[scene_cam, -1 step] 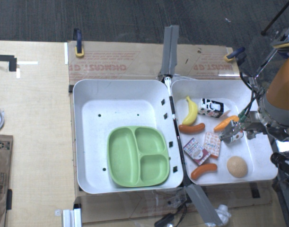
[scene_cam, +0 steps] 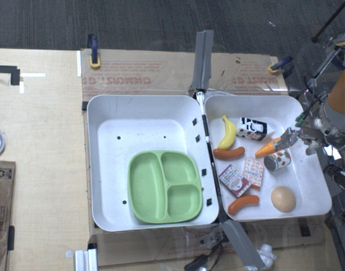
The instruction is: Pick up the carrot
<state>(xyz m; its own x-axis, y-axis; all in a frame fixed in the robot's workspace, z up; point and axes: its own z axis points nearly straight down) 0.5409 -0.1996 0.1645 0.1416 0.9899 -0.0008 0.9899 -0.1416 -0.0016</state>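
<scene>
Right bin [scene_cam: 308, 208]: the landmark. Green divided plate [scene_cam: 165, 186] lies in the bin to its left. Inside the right bin, the carrot [scene_cam: 267, 148] lies at the upper right, touching the claw [scene_cam: 289, 138] at its tip. Whether the claw is apart or together cannot be told. A small can [scene_cam: 277, 161] sits just below the carrot.

Grey metal arm [scene_cam: 330, 117] — orange band, dark cables — pale silvery wrist hardware.
</scene>
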